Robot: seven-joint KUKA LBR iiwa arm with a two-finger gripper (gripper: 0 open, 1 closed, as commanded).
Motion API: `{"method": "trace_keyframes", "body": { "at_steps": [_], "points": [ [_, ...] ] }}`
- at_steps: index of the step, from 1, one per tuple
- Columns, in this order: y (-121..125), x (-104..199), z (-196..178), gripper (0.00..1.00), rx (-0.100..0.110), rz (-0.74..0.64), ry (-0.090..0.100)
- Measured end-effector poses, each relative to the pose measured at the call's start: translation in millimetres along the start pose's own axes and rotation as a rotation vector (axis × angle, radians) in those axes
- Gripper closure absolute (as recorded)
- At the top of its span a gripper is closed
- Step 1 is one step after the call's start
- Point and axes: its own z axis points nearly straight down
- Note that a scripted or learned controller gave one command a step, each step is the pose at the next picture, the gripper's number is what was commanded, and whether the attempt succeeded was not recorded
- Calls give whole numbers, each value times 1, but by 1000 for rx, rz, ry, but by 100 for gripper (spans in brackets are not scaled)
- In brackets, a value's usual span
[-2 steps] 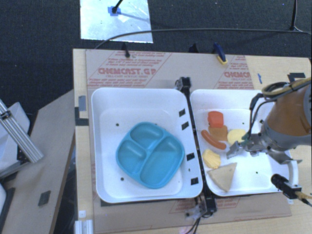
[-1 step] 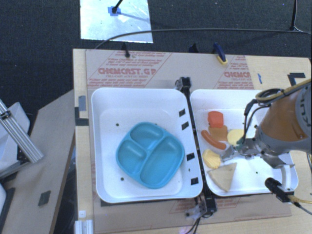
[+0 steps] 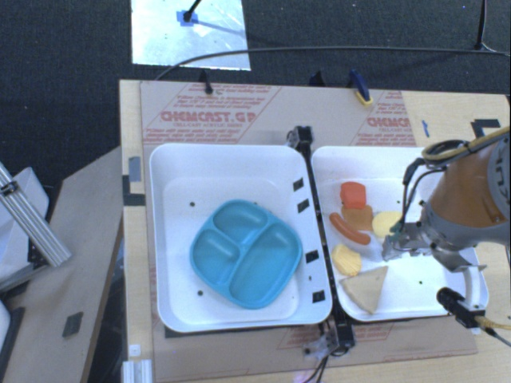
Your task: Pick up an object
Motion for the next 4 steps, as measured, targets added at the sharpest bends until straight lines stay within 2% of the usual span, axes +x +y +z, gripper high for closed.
{"method": "trace_keyframes", "body": {
  "at_steps": [1, 3, 4],
  "points": [
    [12, -2, -52, 100, -2, -2, -4],
    [12, -6, -151, 100, -3, -3, -4],
    [25, 53, -156, 100, 1, -9, 0]
  ]
}}
